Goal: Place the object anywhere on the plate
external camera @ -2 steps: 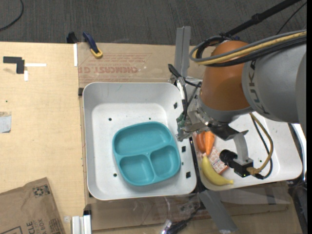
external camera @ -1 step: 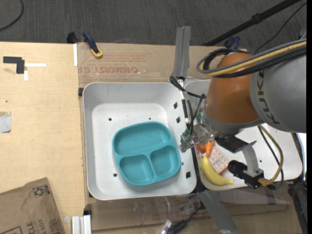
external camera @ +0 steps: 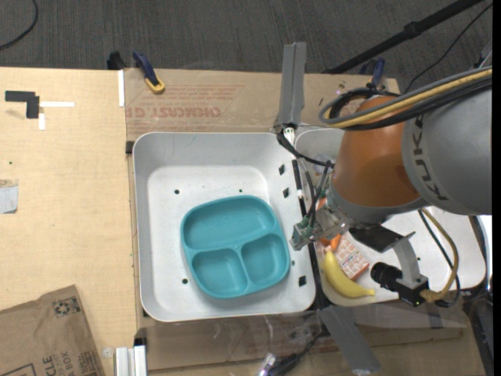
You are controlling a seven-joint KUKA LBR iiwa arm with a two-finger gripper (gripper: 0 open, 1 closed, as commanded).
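Plate (external camera: 235, 245): teal, three compartments, lies flat in left bin (external camera: 156, 210), nothing on it. Arm (external camera: 391, 163) reaches in from the right, orange band over the divide between the bins.

End effector (external camera: 307, 232) sits low at the inner edge of right bin (external camera: 470, 269), just beside the plate's right rim; state cannot be told, the wrist and cables cover it. Nothing visibly held.

Object candidates in right bin: banana (external camera: 344, 280), yellow, lying at the bin's near-left corner, and a small red-and-white packet (external camera: 352, 258) touching it above. Which one is the task object is unclear; banana more likely.

Handling guess: banana light, fairly soft, smooth curved skin, bruises if squeezed hard; best pinched across the middle of its body, short axis, not at the tapered ends where it would roll or slip out. Packet looks light, flat, probably crinkly, hard to pinch when lying flat.

Hidden: most of right bin's upper part under the arm; banana's upper end tucked under the wrist; packet partly covered. Black fitting (external camera: 387, 276) near banana hard to identify.
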